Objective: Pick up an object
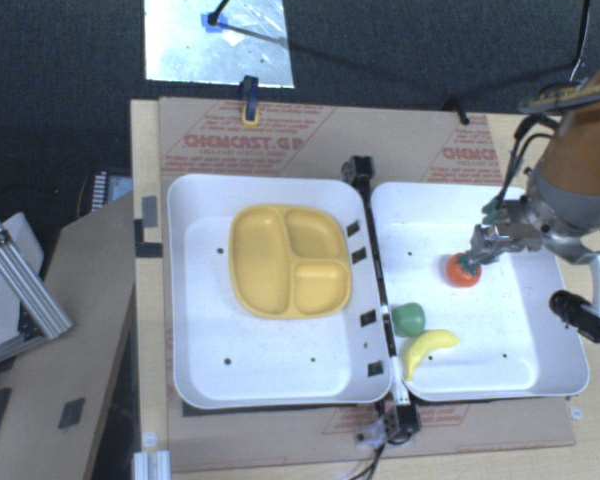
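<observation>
1. Three small toy foods lie in the right bin (540, 373): a red tomato (464, 271) near the middle, with a green piece (409, 318) and a yellow banana (429, 347) close together by the divider; the left bin (195, 368) holds a yellow divided plate (288, 261)
2. The gripper (480, 248) sits right at the tomato's upper right side, seemingly touching it; whether it is spread or closed, I cannot tell from this angle, and nothing shows the tomato gripped
3. The tomato looks like light, hard, glossy plastic: probably slippery and prone to rolling, so a hold across its widest part, straight from above, seems safest
4. Bare bin floor surrounds the tomato on every side, with the right wall and the divider both well apart from it
5. The green piece and banana lie near the divider wall, leaving less room for an approach there
</observation>
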`<control>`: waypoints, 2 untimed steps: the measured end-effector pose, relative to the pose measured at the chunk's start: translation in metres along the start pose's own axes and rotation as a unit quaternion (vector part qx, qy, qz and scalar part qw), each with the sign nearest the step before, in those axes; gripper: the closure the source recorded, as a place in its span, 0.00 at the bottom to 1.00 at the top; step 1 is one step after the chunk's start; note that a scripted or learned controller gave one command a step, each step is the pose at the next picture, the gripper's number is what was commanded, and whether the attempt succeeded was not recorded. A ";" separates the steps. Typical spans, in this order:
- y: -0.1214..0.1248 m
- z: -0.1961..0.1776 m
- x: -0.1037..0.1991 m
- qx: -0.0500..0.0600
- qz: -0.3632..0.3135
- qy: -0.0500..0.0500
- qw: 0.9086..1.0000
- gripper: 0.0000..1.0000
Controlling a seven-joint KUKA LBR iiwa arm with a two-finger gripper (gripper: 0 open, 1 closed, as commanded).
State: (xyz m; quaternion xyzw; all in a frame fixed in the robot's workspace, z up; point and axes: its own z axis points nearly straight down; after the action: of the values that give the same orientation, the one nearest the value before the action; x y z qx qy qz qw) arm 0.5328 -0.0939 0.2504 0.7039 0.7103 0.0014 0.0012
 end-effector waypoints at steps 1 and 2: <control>0.024 0.015 0.051 0.000 0.000 0.000 1.000 1.00; 0.057 0.022 0.102 0.000 -0.001 0.001 1.000 1.00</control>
State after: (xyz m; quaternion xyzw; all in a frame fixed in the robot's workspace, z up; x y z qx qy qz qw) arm 0.5892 0.0084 0.2283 0.7034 0.7108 0.0017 0.0005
